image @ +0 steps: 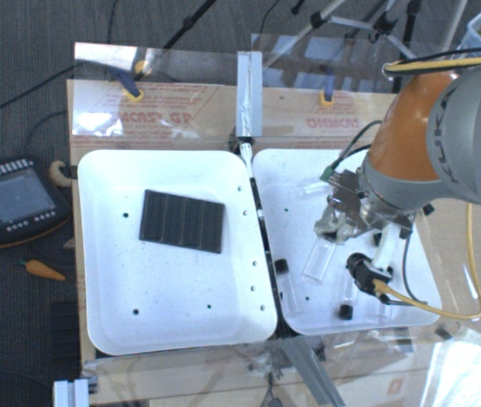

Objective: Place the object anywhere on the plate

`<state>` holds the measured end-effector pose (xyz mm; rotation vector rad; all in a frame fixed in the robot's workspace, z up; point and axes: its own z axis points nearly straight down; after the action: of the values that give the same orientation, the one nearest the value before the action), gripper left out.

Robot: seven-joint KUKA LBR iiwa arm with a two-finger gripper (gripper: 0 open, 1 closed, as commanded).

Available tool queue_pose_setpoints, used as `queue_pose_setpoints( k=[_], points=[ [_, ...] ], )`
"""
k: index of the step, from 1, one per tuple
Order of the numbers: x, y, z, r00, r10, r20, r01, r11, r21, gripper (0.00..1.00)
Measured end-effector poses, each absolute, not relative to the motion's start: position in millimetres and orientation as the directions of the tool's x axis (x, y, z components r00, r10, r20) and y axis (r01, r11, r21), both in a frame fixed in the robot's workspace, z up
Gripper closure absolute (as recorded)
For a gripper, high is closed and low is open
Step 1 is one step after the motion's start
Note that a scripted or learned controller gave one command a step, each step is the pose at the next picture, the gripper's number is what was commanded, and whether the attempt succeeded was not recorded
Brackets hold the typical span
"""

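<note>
A dark ribbed rectangular plate (181,220) lies flat in the left bin (104,312), slightly above its middle. My gripper (349,271) hangs low over the right bin (291,185), under the grey and orange arm. Its two translucent fingers (316,261) stand apart, open, with nothing held between them. A small black object (280,265) rests on the right bin's floor near its left wall, to the left of the gripper. A second small black piece (344,311) lies near the front of that bin, just below the fingertips.
A black cable and connector (360,270) hang from the wrist over the right bin. A ridge (261,227) divides the two bins. A teach pendant (15,202) lies on the floor to the left of the bench.
</note>
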<state>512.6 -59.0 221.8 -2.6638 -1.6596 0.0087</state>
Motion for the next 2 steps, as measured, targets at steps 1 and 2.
queue_pose_setpoints(
  k=[1,2],
  points=[
    [560.0,-1.0,180.8,0.220,0.975,-0.002,0.975,-0.220,-0.007,1.00],
    [589.0,97.7,180.7,0.195,0.981,-0.003,0.981,-0.195,-0.006,1.00]
  ],
)
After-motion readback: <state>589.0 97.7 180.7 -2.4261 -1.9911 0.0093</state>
